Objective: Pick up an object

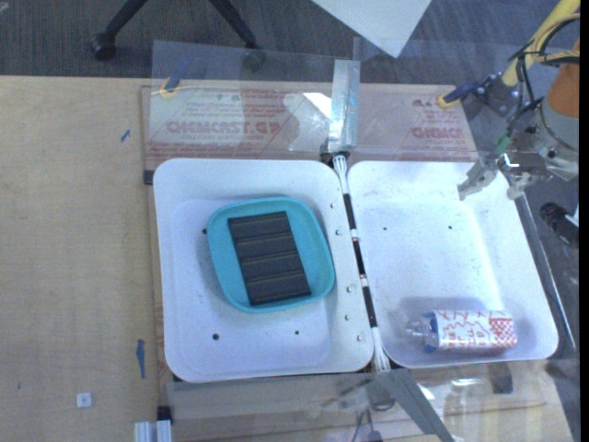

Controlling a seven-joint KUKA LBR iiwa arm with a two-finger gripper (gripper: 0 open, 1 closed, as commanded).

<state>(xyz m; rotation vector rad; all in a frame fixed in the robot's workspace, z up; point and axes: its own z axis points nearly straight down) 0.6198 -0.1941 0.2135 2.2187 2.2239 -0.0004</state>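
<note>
In the left bin lies a teal square dish with a dark ridged block resting on it. A red-and-white patterned tube lies on its side near the front of the right bin. My gripper hangs over the far right corner of the right bin, well away from the tube. Its fingers stand open with nothing between them.
A clear plastic sheet and a metal strip lie behind the bins. Cables and the arm's wrist sit at the right edge. Wooden bench top stretches to the left of the bins.
</note>
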